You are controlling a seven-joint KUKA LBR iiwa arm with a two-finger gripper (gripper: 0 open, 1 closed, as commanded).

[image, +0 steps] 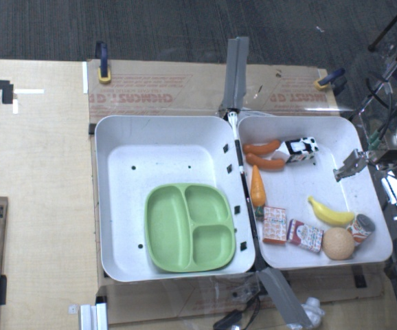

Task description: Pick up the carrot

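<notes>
The tapered orange carrot (pixel 257 185) lies lengthwise against the nine o'clock wall of the right-hand shallow white bin (pixel 363 205), tip toward twelve o'clock. The metal two-finger gripper (pixel 348 165) hovers at the bin's three o'clock edge, well apart from the carrot; whether it is spread or pressed together cannot be told.

The likeliest trouble is the wall: with the carrot hugging it, one finger may strike the rim or find no room to slip behind. Two orange-red sausages (pixel 264 154) lie just beyond the carrot's tip at twelve o'clock and could be pinched by mistake. A small printed carton (pixel 275 225) sits at its six o'clock end. A yellow banana (pixel 331 213) and black-and-white toy cow (pixel 301 148) lie nearer the gripper.
</notes>
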